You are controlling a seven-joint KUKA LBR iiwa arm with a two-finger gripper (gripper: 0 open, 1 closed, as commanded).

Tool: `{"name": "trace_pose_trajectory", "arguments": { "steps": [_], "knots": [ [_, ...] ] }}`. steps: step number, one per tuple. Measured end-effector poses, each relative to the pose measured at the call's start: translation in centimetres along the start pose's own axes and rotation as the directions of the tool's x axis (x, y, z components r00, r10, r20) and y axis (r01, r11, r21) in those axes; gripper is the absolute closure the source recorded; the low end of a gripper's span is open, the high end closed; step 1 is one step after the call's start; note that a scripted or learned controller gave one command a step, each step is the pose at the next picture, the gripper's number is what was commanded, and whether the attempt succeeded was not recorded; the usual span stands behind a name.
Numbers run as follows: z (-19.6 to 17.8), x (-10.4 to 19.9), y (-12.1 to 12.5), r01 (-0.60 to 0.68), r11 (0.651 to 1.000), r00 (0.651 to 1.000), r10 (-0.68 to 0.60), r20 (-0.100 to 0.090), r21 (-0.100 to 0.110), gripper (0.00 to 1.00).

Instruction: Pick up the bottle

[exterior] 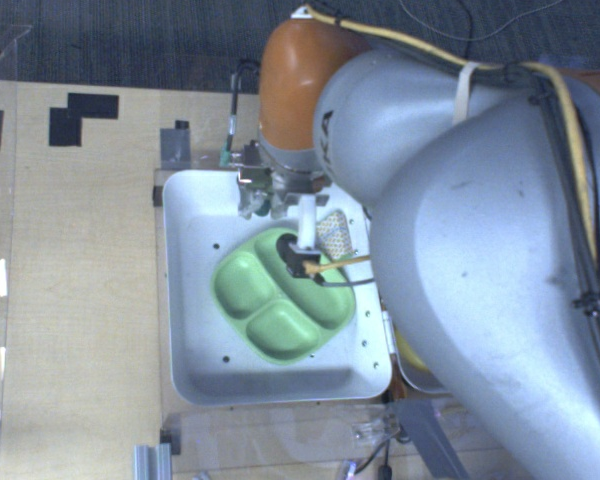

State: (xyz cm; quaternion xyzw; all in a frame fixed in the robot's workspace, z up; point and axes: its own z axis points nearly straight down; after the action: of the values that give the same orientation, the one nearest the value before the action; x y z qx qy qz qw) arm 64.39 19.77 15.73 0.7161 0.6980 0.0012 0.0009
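Observation:
My gripper (258, 200) hangs low over the far edge of the left white bin (195, 298), just beyond the upper corner of a green divided plate (280, 298). The grey arm with its orange band (295, 78) comes in from the right and hides the bin's right side. Beside the gripper, a small item with a speckled pattern (336, 232) peeks out from under the arm; I cannot tell what it is.
The green plate lies in the middle of the left bin, with bare white floor to its left and front. A sliver of the right bin's rim (417, 380) shows under the arm. Black marks (80, 116) lie on the bench at the far left.

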Motion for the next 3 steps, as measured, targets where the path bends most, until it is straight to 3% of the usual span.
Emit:
{"name": "trace_pose_trajectory", "arguments": {
  "steps": [1, 2, 3],
  "knots": [
    [-4.6, -3.5, -12.9, 0.147, 0.989, 0.989, -0.147, -0.002, 0.0, 1.0],
    [-9.0, -0.4, -15.3, -0.061, 0.998, 0.998, 0.061, -0.002, -0.001, 1.0],
    [-10.1, -0.4, -15.2, -0.057, 0.998, 0.998, 0.057, -0.004, -0.004, 1.0]
  ]
}}
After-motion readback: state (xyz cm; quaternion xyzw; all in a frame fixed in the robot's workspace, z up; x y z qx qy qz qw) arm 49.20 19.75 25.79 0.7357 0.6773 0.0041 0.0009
